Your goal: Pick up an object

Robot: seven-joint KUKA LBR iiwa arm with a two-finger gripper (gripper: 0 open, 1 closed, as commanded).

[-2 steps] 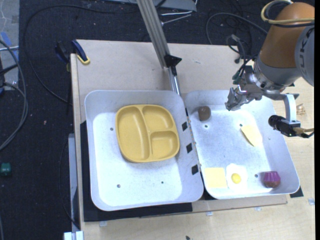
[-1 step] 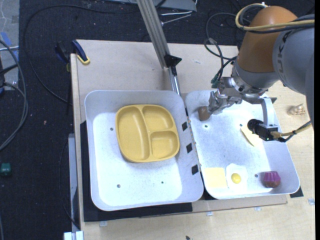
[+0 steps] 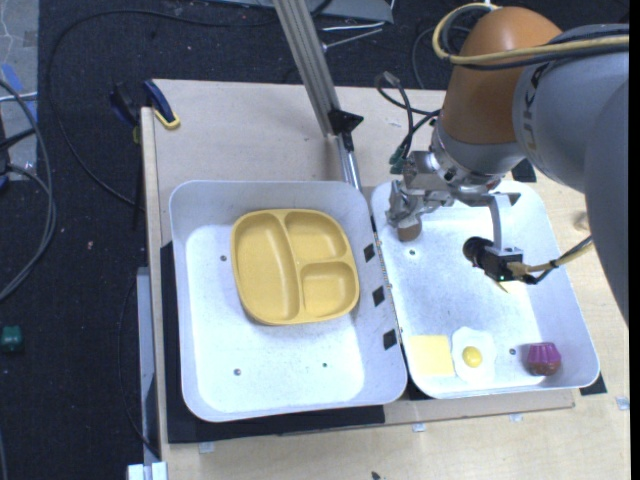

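My gripper (image 3: 405, 218) hangs over the far left corner of the right bin (image 3: 560, 298), close to the wall shared with the left bin. A small brown object (image 3: 408, 233) sits right at the gripper's tip, against the bin floor; whether it is gripped is not clear. Along the near edge of the right bin lie a pale yellow square slice (image 3: 431, 354), a fried egg (image 3: 472, 355) and a small purple object (image 3: 542, 358). They are well apart from the gripper.
The left bin (image 3: 200, 268) holds a yellow divided plate (image 3: 295, 265). A slanted metal pole (image 3: 312, 63) rises behind the bins near the gripper. Cables run along the bench's far side.
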